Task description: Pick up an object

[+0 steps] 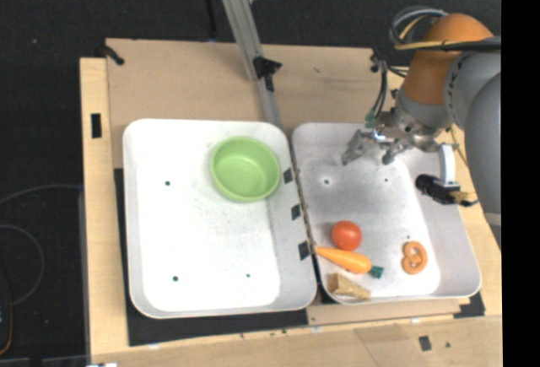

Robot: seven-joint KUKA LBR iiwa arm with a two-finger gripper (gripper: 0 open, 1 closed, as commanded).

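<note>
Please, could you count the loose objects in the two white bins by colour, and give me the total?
Green: 1, the bowl in the left bin.
Red: 1, the tomato in the right bin.
Orange: 2, the carrot and the pretzel-shaped piece.
Tan: 1, the wedge-shaped piece at the near edge of the right bin.
Total: 5

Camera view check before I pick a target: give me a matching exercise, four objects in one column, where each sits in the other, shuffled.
Objects:
1. green bowl
2. tomato
3. carrot
4. pretzel

Places:
A. right bin, lying just below the tomato
B. left bin, upper right part
C. right bin, lower right part
D. right bin, just above the carrot

Pairs: 1-B, 2-D, 3-A, 4-C
</note>
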